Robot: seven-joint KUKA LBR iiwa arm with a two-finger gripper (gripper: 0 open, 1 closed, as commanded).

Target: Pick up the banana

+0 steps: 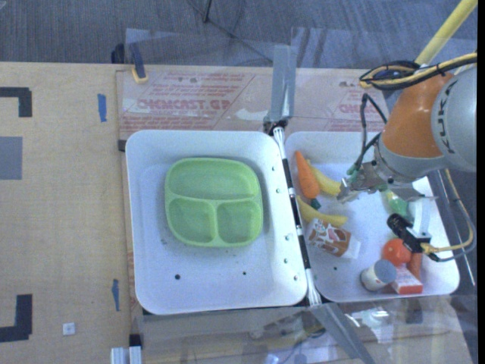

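Two yellow pieces sit centre-right in the right bin (443, 283); the banana (327, 183) lies beside the carrot (306, 174). Gripper (350, 191) hovers close, finger state unclear. Best centre over the banana before descending.

A green divided plate (214, 202) sits mid-frame in the left white bin (151, 279). The right white bin (447, 275) holds a carrot (305, 174), a red-and-white packet (330, 238), and small red, green and beige items at lower right.
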